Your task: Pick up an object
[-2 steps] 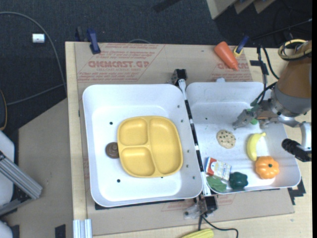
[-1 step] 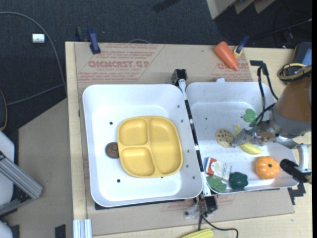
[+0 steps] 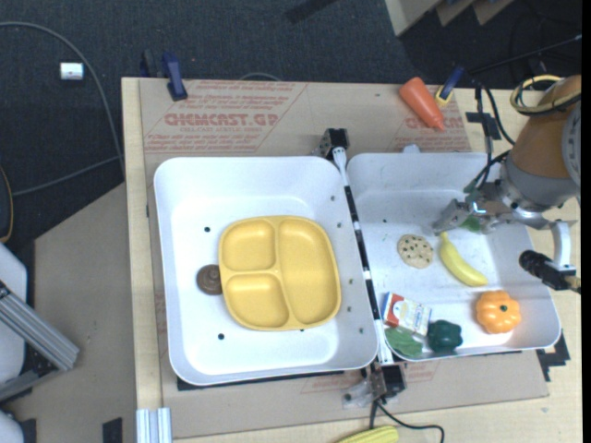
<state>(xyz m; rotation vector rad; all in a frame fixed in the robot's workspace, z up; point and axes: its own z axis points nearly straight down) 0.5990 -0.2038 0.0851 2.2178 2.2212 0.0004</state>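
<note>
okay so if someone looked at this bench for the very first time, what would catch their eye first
Probably the yellow divided plate in the middle of the left bin. Next, the bright food in the right bin: a banana beside a cookie, an orange pumpkin nearer the front, and the end effector low over the banana's upper end.

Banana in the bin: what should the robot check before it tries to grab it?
1. Banana in plain sight in the right bin: ok.
2. Gripper near it: ok, it sits just above the banana's top end in the camera view.
3. Fingers open wide enough: cannot tell.
4. Room around the banana: ok, but the cookie lies close on its left and the small pumpkin below it.
5. Nothing already between the fingers: cannot tell.
6. Yellow divided plate out of the way: ok, it is in the left bin.
</note>
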